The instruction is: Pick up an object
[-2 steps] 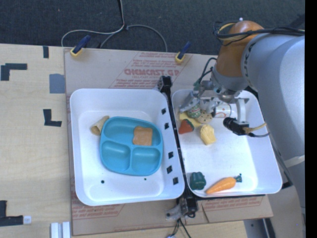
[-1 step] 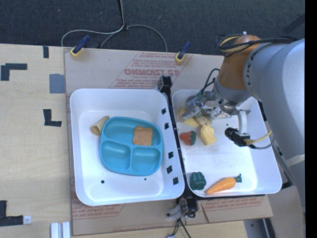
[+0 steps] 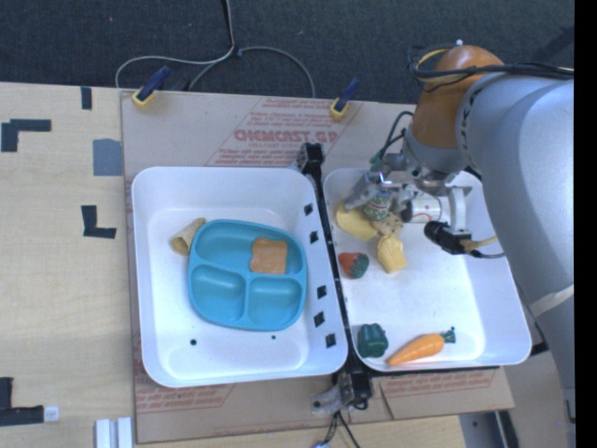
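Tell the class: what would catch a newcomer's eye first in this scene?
Probably the bright blue divided plate in the left bin, with a toast-like piece in its upper compartment. Next, the big grey arm with its orange band, its gripper low over a cluster of yellow toy food at the top of the right bin. An orange carrot lies near that bin's front edge.
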`<state>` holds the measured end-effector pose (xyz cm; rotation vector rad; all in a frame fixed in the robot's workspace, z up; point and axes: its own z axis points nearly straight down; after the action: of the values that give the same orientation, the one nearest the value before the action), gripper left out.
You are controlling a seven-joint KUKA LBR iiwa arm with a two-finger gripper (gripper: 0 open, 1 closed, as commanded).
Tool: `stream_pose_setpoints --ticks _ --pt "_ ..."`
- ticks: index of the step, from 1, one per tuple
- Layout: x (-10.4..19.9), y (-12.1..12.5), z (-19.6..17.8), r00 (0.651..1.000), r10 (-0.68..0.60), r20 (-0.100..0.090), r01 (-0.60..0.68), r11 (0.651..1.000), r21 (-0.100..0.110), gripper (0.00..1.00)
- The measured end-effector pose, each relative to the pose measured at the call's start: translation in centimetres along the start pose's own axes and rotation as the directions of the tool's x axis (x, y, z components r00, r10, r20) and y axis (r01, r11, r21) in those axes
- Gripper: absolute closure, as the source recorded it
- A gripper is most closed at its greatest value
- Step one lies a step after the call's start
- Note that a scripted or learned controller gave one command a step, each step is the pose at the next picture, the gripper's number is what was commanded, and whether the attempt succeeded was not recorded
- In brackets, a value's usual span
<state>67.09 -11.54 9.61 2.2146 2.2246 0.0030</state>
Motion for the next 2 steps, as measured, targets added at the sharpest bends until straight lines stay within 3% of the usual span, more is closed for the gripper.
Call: stream_pose_setpoints --ticks 2 --pt "1.7 -0.2 1.1 1.000 0.003 0.003 -0.003 1.000 0.002 0.00"
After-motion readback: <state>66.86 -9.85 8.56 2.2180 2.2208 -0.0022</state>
